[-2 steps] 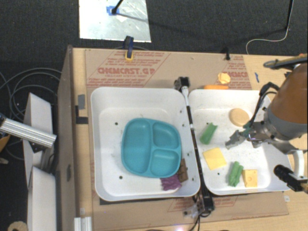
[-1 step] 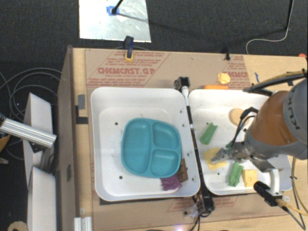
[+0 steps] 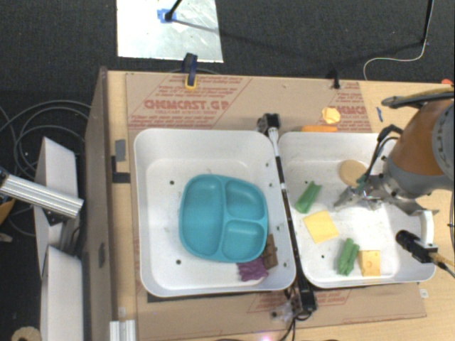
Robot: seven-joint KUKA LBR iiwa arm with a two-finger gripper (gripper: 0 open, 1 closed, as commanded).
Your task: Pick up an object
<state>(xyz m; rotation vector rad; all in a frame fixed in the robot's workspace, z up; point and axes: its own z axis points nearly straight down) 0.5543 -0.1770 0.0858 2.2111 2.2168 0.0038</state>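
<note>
Yellow, flat and likely light foam, the square slice (image 3: 320, 226) lies just below-left of the gripper (image 3: 353, 194), apart from it, probably soft and hard to pinch flat, best taken across opposite edges; finger spread cannot be told.

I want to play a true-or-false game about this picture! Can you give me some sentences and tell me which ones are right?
1. The blue divided plate lies in the left bin. True.
2. The yellow square lies in the left bin. False: it is in the right bin.
3. The right bin holds two green pieces. True.
4. The purple thing sits on top of the plate. False: it lies beside the plate's edge.
5. The gripper is over the right bin. True.
</note>
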